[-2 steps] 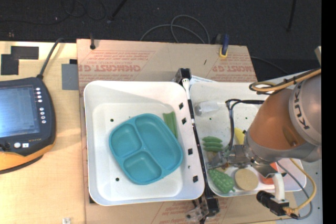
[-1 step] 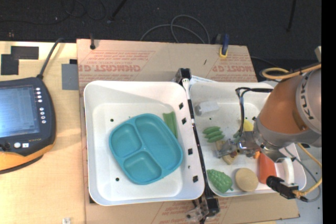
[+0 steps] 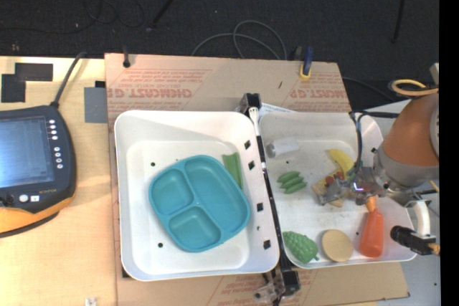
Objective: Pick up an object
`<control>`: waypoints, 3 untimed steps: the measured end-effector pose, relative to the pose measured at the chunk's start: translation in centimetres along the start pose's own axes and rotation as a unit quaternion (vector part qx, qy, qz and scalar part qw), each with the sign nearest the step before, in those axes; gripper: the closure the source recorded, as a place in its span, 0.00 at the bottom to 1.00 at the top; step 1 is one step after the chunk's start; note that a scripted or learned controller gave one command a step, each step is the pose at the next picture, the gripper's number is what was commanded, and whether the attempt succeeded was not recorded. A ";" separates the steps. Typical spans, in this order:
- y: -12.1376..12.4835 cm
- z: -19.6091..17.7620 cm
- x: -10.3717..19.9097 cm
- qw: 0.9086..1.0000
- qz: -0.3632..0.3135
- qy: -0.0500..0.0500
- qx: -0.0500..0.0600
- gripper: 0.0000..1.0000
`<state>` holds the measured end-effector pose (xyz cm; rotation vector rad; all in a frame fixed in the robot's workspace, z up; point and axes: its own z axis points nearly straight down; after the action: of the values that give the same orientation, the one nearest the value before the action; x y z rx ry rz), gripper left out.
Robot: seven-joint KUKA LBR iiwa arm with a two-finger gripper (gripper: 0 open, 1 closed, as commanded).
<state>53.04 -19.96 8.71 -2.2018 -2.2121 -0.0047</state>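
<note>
A black handheld screen unit (image 3: 32, 158) with an orange underside is seen at the far left of the worktop (image 3: 79, 261). 2 white bins are set side by side on brown cardboard (image 3: 215, 86). In the left bin (image 3: 136, 132) a teal divided plate (image 3: 199, 202) with 3 compartments is laid, and a green strip (image 3: 233, 167) is tucked against its right rim.

In the right bin (image 3: 301, 129) several things are scattered: a pale grey block (image 3: 283, 147) toward the far left corner, a dark green pod-shaped piece (image 3: 292, 182) near the middle, a bumpy green piece (image 3: 301, 246) at the near edge, and a tan round disc (image 3: 336, 245) just beside it. A yellow piece (image 3: 341, 159) is placed farther right, and an orange bottle-shaped object (image 3: 371, 231) is laid near the right wall.

The claw (image 3: 336, 191) is lowered into the right bin between the yellow piece and the orange object, over small dark clutter. Whether its fingers are apart or together cannot be told.
</note>
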 end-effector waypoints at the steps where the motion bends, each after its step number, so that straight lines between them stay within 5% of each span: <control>1: 6.9 -0.1 -0.4 1.000 -0.002 0.004 0.000 0.00; 2: 6.8 -0.8 -0.8 1.000 -0.003 -0.004 -0.002 1.00; 3: 6.8 -0.8 -0.5 1.000 -0.004 0.000 -0.001 0.00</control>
<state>59.84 -20.40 9.41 -2.1933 -2.2224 -0.0060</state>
